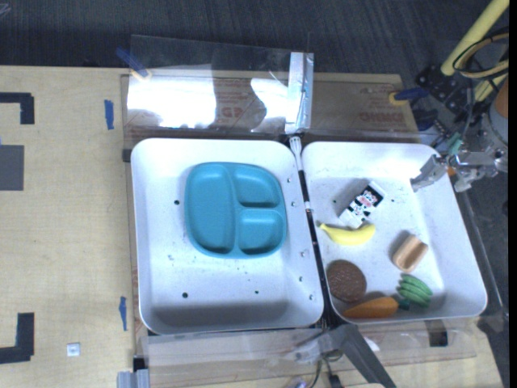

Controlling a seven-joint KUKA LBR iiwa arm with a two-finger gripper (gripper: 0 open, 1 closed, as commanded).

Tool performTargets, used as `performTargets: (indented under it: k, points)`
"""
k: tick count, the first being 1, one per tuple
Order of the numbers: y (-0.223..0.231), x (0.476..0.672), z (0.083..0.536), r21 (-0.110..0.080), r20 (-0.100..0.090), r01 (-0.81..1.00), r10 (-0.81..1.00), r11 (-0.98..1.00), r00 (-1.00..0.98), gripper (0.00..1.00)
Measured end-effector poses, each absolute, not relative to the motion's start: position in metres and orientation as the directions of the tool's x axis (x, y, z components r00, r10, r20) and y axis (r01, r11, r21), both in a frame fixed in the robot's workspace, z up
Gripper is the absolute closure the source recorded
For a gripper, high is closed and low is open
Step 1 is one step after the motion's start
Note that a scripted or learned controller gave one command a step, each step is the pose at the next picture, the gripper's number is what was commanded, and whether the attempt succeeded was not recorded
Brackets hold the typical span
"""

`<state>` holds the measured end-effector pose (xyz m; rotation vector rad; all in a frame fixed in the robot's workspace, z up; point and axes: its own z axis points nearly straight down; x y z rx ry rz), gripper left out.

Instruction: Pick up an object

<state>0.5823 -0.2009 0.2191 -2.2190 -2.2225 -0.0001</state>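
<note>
From left to right, a blue tray point(236, 208) lay in the left bin point(153, 241), a banana point(349, 234) and other objects lay untouched in the right bin point(452, 241), and my claw point(440, 170) hovered at its far right rim, grip unreadable, likely needing to descend.

A robotics lab: taped plywood bench point(65, 217), two white bins point(153, 281), loose cables point(477, 39), toy food.
</note>
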Motion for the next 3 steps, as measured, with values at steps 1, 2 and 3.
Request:
performTargets:
  k: [1, 2, 3]
  points:
    - [-0.136, 0.623, 0.13, 0.003, 0.001, 0.985, 0.985, 0.172, -0.172, 0.0]
    - [-0.114, 0.619, 0.099, 0.005, -0.002, 0.984, 0.984, 0.178, -0.178, 0.0]
    - [-0.123, 0.664, 0.162, 0.008, -0.002, 0.995, 0.995, 0.095, -0.095, 0.0]
